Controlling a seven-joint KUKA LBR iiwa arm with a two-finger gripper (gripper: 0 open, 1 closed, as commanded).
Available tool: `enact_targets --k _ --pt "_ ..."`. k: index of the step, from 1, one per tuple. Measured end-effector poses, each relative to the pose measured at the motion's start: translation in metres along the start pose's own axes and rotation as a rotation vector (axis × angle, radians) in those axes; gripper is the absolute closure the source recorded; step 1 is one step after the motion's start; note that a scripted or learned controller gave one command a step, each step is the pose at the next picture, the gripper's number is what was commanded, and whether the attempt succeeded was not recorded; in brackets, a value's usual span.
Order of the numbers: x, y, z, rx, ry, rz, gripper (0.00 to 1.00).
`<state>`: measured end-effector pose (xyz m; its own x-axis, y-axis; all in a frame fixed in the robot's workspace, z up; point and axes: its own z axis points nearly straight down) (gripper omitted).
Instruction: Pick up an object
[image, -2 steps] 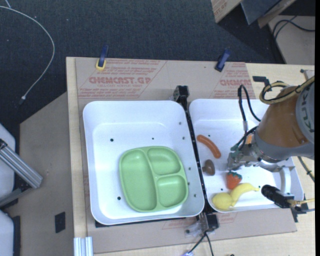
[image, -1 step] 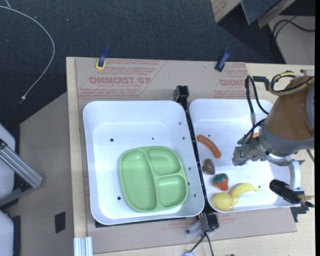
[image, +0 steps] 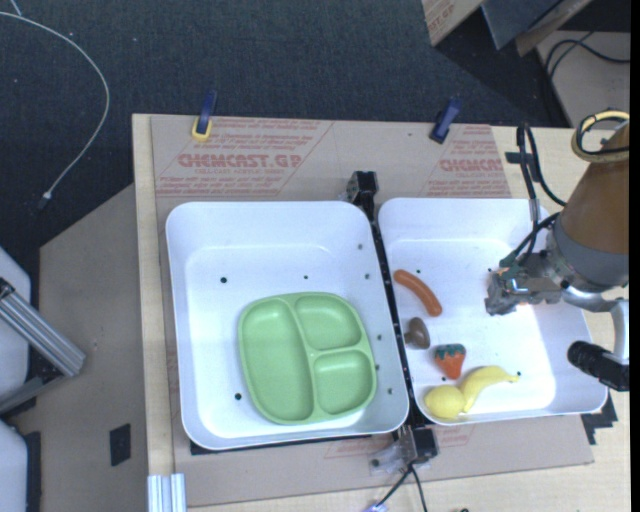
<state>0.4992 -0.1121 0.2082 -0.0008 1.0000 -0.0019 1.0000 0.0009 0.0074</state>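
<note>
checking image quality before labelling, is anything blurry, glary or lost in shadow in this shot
Camera view: lighting is even and soft; both white bins are bright, nearly washed out, but the green plate, hot dog, strawberry and banana stay clear. The gripper is small and slightly soft, its details hard to read. Shadows are faint.

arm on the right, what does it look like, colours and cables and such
The arm has a broad orange-brown band above a grey wrist section. At its end sits a small metallic grey gripper with dark parts. Black cables run along the arm near the wrist, and a black fitting juts out below it.
</note>
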Motion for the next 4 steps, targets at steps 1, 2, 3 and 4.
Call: enact_targets --k 1,2,3,4 --pt "0.000 0.001 -0.006 0.005 0.001 0.000 1.00" --pt "0.051 0.026 0.002 0.006 0.003 -0.005 1.00" --pt "0.099 0.044 0.008 0.006 0.003 -0.005 1.00" --pt "0.140 0.071 -0.006 0.004 0.003 -0.005 1.00"
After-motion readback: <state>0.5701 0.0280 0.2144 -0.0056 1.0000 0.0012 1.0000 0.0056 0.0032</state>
